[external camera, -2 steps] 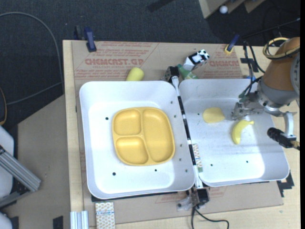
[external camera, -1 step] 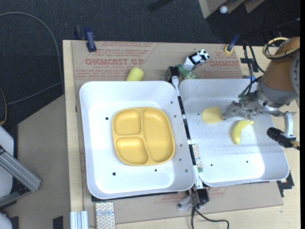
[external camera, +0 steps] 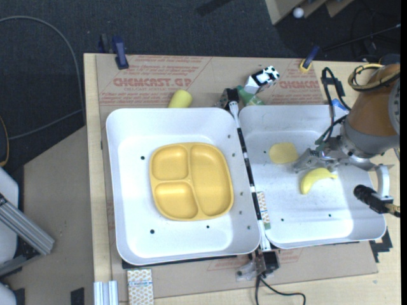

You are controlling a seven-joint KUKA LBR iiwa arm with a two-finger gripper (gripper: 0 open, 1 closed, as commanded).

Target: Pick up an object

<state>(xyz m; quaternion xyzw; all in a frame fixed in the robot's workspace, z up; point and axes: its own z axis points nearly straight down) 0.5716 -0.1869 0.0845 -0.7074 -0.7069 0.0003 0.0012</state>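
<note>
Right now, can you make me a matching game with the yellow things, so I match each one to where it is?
Things:
1. yellow plastic plate with three sections
2. yellow banana-shaped toy
3. flat round yellow piece
4. small yellow cylinder

Places:
A. on the brown board behind the left white bin
B. in the right white bin, just below the gripper
C. in the middle of the left white bin
D. in the right white bin, near its back left part

Pairs: 1-C, 2-B, 3-D, 4-A

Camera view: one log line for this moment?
pincer low in right bin | over banana | grasp unconfirmed | yellow disc beside | divided plate in left bin
</note>
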